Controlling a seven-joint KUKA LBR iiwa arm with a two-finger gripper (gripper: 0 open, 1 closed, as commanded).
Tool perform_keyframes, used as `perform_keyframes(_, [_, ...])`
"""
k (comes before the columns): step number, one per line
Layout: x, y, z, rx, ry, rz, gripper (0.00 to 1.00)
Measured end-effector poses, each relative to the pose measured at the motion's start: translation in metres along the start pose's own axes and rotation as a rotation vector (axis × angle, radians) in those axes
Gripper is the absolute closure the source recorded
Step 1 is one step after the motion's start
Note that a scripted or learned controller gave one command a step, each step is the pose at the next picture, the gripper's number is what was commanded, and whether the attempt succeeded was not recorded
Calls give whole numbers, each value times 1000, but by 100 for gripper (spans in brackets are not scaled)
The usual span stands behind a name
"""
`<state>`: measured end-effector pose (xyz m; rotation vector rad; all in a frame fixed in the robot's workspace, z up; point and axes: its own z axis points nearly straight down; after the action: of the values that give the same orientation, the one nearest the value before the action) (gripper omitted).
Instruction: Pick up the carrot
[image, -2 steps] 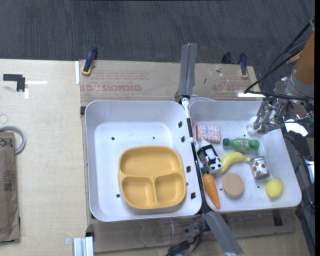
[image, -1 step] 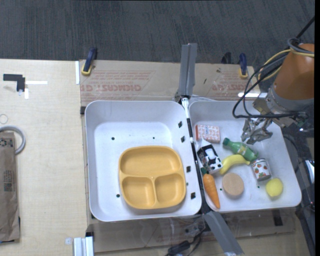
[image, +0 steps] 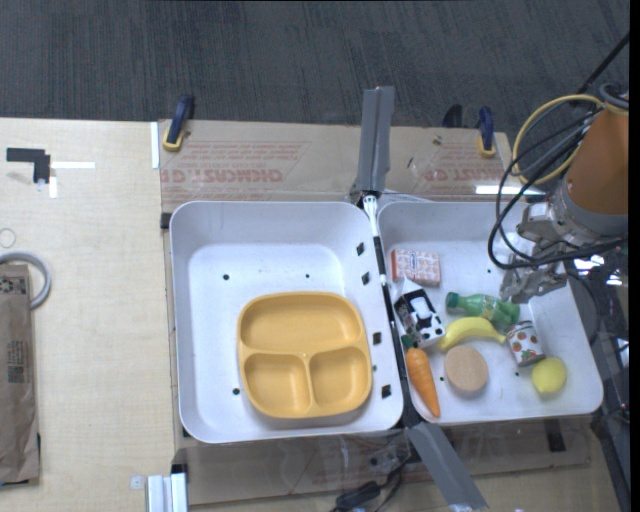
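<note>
Against the right bin's (image: 590, 330) left wall lies the carrot (image: 422, 380).

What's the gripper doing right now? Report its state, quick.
Gripper: over the right bin near the green bottle, nothing seen between its fingers; open or shut cannot be told. The carrot lies untouched at the bin's left wall.

Two bins sit side by side on the bench (image: 90, 300). The left bin (image: 200, 300) holds a divided plate (image: 303, 352). In the right bin (image: 580, 330), the carrot (image: 422, 380) lies along the left wall. To its right are a banana (image: 472, 331), a round disc (image: 466, 370), and a lemon (image: 548, 376). Behind the banana lies what may be a bottle (image: 482, 305), near the claw (image: 525, 285).
</note>
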<state>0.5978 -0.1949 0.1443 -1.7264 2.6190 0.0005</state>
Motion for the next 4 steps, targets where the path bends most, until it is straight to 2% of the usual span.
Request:
perform_keyframes(1, [-16, -43, -46, 1, -2, -522, 100])
perform_keyframes(2, [-30, -52, -2, -2, -2, -544, 100])
perform_keyframes(4, [-32, -53, -22, 7, -12, -531, 100])
